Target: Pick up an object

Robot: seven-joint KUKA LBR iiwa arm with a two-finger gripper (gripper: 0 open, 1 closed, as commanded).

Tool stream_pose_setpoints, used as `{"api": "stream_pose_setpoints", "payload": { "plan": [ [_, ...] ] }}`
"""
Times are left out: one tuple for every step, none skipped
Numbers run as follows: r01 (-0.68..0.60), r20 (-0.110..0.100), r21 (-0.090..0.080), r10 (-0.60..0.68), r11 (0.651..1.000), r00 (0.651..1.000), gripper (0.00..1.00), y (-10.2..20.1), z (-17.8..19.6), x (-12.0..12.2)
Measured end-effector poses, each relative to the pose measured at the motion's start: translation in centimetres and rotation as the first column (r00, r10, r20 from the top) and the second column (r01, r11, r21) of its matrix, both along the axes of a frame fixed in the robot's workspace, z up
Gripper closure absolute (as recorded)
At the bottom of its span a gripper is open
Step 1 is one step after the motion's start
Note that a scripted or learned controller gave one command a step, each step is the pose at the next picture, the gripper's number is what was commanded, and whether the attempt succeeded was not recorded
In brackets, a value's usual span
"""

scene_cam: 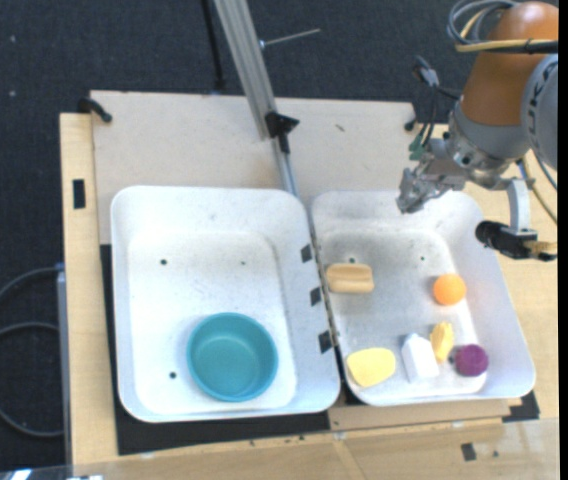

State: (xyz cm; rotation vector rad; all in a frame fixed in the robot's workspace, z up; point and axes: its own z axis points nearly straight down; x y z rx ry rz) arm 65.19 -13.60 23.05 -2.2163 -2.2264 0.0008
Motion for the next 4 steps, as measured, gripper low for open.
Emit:
{"api": "stream_pose_setpoints", "payload": {
  "plan": [
    [-0.003,0.0,0.002,0.003,1.0,1.0,1.0,6.0,0.1,-1.4],
    [-0.001,0.0,0.001,0.001,1.0,1.0,1.0,10.7,-0.6,-3.6],
    [-0.002,0.0,0.001,0.002,1.0,1.0,1.0,15.2,-1.1,-5.1],
    [-0.003,-0.001,0.002,0.003,1.0,1.0,1.0,20.2,-1.5,-6.5]
  ]
}}
